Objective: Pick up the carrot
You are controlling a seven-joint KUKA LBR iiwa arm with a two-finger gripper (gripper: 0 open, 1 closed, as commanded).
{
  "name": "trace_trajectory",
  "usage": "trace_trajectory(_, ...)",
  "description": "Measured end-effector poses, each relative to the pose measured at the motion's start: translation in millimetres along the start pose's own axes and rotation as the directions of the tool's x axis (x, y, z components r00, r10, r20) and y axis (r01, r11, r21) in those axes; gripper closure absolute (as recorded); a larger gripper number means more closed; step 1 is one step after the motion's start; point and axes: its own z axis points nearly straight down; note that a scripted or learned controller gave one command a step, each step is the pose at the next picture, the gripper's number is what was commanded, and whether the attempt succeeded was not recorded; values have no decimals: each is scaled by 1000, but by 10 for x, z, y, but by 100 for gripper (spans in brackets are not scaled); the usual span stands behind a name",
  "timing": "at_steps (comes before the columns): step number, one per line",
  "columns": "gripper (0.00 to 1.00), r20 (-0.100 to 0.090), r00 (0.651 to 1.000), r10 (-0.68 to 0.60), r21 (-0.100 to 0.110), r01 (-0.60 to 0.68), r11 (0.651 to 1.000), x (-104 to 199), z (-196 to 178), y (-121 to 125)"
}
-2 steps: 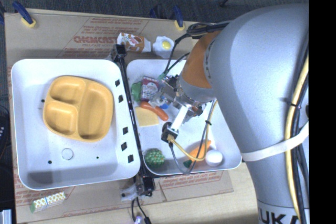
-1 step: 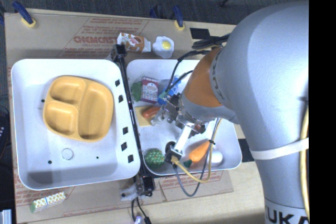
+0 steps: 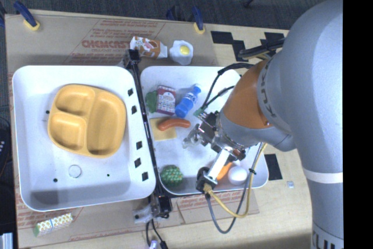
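The carrot is a small orange piece near the front right of the right bin, beside a white egg. The robot's wrist hardware partly covers it. My gripper hangs low over the middle of the right bin, up and to the left of the carrot and just right of a yellow cheese slice. Nothing shows between its tips.
The right bin also holds a sausage, a red box, a blue bottle and a green ball-like vegetable. A yellow divided plate lies in the left bin. A small carton sits behind the bins.
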Motion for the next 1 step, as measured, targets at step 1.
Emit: trace_trajectory(1,0,-1,970,243,-1,-243,970,422,459,328)
